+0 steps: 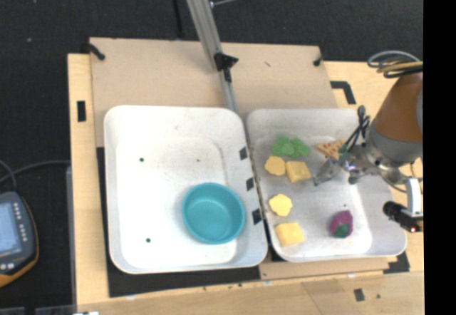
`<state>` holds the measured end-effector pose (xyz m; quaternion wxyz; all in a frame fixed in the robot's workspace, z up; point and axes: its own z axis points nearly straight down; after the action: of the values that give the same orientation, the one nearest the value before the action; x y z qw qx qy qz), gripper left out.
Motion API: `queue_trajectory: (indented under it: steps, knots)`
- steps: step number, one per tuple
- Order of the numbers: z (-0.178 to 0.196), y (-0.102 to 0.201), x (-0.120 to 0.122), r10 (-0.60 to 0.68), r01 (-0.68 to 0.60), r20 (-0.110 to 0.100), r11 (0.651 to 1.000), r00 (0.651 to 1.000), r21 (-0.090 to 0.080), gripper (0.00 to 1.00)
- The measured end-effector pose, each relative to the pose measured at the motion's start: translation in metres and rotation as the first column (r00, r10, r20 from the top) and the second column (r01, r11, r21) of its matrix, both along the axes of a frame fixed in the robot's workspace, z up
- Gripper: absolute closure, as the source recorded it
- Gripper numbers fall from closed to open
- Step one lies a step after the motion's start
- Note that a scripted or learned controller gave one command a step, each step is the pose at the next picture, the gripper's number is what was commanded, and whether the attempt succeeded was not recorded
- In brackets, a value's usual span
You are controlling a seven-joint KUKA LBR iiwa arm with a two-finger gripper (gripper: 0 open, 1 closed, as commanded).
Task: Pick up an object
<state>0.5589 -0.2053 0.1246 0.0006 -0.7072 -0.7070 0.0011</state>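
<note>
The right bin (370, 239) holds several small items. A green lump (291, 147) lies near its back, with a yellow round piece (275, 165) and a yellow block (298, 172) just in front. An orange striped piece (328, 149) rests right of the green lump. Nearer the front sit another yellow piece (281, 204), a yellow block (289, 234) and a purple and green item (342, 224). My gripper (335, 178) hangs low over the bin's middle, just right of the yellow block and below the orange piece. It is open, with nothing between its fingers.
The left bin (142, 135) holds a blue bowl (213, 212) at its front right. A slanted metal pole (203, 21) rises behind the bins. The arm's grey and orange wrist (395, 121) covers the right bin's right edge.
</note>
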Motion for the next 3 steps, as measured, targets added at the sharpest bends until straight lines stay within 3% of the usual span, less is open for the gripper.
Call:
queue_trajectory:
  steps: [1, 2, 3]
  knots:
    - [-0.025, -0.001, 0.0, -0.002, 0.002, 0.001, 1.0, 1.0, -0.001, 0.0]
    - [-0.012, -0.002, 0.001, -0.004, 0.004, 0.007, 1.0, 1.0, -0.002, 1.0]
    - [0.032, 0.002, -0.001, 0.003, -0.002, 0.006, 1.0, 1.0, -0.001, 1.0]
